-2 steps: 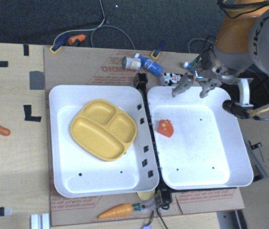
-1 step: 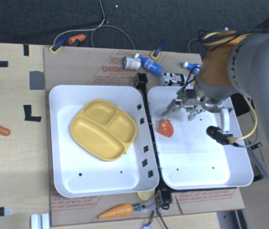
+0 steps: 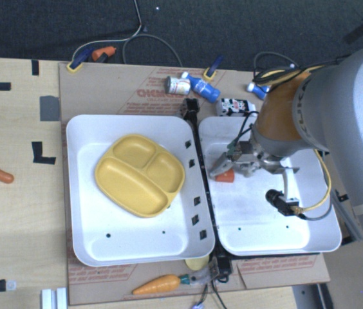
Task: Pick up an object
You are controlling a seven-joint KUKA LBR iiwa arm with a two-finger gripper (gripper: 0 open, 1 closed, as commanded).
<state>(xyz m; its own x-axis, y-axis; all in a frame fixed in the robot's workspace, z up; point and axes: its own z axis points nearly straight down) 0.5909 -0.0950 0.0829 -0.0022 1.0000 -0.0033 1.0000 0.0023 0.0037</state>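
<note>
Jaws [image 3: 228, 166] low in right bin [image 3: 310, 237], over a small orange block [image 3: 225, 176] near that bin's left wall; whether apart or together, cannot tell, tips blur into the block. Block looks beside or under the tips, not clearly between them. Advice: centre over block, straddle it squarely, close firmly, lift straight. Yellow tray [image 3: 141, 174] sits in left bin [image 3: 91, 237], well apart.

Divided tray [image 3: 140, 174] in the left bin [image 3: 82, 237]; small block [image 3: 225, 176] in the right bin [image 3: 265, 240].
</note>
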